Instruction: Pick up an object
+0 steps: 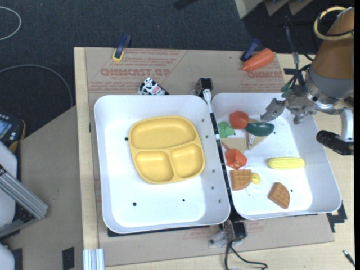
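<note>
Camera view, right bin: no item is chosen yet. Candidates in the right white shallow bin [315, 201]:
- dark green rounded toy piece [260, 129], far centre, nearest the gripper;
- red round toy tomato [239, 118] and green leafy piece [226, 130], far left;
- red toy pepper [235, 158] and tan waffle square [241, 179], near left;
- yellow corn cob [286, 163], centre;
- brown waffle wedge [279, 195], near right.

Two-finger gripper [274, 109] hovers over the bin's far side, just right of the green piece; whether its fingers are parted or closed, cannot tell. Nothing visibly held.

Step judged: approach. Next move calls for descent onto one item, then closure.

Left white bin [112, 196]: yellow three-compartment plastic tray [166, 148].
</note>
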Motion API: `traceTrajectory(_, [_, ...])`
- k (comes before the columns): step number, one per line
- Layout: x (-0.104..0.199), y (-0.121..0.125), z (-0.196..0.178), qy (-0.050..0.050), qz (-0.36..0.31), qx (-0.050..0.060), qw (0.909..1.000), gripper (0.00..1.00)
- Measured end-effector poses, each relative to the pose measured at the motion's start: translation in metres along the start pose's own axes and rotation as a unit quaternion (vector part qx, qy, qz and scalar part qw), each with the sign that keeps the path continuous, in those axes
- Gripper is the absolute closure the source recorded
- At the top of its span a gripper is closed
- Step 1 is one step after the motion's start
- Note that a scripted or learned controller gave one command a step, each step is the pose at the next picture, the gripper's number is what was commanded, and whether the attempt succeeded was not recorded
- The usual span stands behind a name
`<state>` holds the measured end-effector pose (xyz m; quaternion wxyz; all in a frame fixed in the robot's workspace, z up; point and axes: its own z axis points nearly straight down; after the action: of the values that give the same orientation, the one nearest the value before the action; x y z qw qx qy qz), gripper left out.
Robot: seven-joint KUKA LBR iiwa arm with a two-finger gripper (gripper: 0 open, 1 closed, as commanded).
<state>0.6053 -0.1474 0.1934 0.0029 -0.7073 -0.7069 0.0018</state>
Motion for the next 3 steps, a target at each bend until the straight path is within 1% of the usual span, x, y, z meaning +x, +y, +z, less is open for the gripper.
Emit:
traceTrajectory(1, [-0.005, 0.004, 0.061, 0.0, 0.0, 0.001, 1.0, 0.0])
traceTrajectory(2, [-0.004, 0.004, 0.112, 0.0, 0.0, 0.0, 1.0, 0.0])
traceTrajectory(3, [-0.004, 0.005, 0.098, -0.001, 0.0, -0.004, 1.0, 1.0])
